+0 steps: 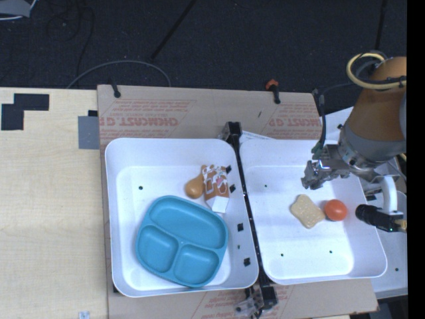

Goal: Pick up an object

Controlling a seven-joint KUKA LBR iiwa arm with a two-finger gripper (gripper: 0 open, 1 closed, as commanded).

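I cannot tell the gripper's (pixel 317 176) state. Just below it lies the tan cracker (pixel 307 211), with the orange ball (pixel 336 209) beside that. I would descend squarely over one. Farther off sits the blue tray (pixel 180 240).

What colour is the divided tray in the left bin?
Light blue; the divided plastic tray shows clearly in the camera view.
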